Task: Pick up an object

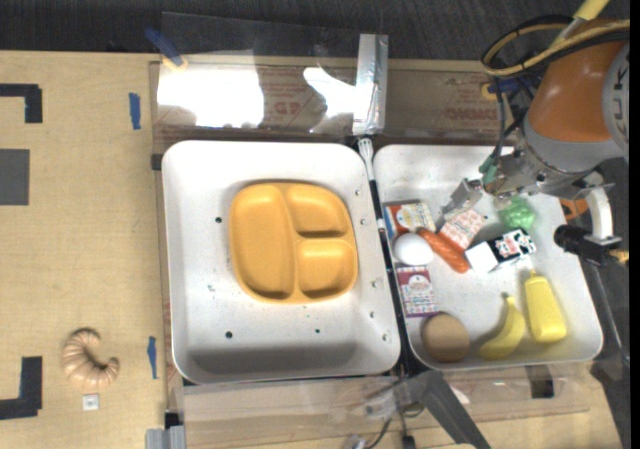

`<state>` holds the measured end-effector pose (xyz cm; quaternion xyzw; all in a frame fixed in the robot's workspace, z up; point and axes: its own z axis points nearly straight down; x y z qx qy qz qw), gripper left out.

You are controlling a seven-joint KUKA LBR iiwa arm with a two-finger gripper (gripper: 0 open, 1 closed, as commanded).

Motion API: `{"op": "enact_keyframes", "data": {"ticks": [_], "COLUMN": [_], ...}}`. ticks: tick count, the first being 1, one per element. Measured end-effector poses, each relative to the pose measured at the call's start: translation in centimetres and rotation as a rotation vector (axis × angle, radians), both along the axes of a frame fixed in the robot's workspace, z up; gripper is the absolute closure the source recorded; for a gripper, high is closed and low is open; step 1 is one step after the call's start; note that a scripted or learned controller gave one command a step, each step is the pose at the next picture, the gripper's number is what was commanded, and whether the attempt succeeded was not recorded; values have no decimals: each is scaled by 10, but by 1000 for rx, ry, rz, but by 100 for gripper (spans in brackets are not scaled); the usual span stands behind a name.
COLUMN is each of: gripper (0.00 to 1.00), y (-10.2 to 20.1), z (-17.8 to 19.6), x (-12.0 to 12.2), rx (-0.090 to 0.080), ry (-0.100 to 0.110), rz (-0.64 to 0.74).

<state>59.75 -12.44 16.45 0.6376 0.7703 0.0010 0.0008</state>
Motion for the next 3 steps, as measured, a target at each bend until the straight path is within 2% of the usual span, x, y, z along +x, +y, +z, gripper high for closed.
{"op": "enact_keyframes", "data": {"ticks": [1, 2, 3], "gripper": [0, 100, 100], "y": [2, 3, 86], "z": [-70, -57, 23], "x": [-27, -23, -5], "rx": [-7, -6, 2], "ry": [-18, -27, -3], "rz": [95, 96, -93]}}
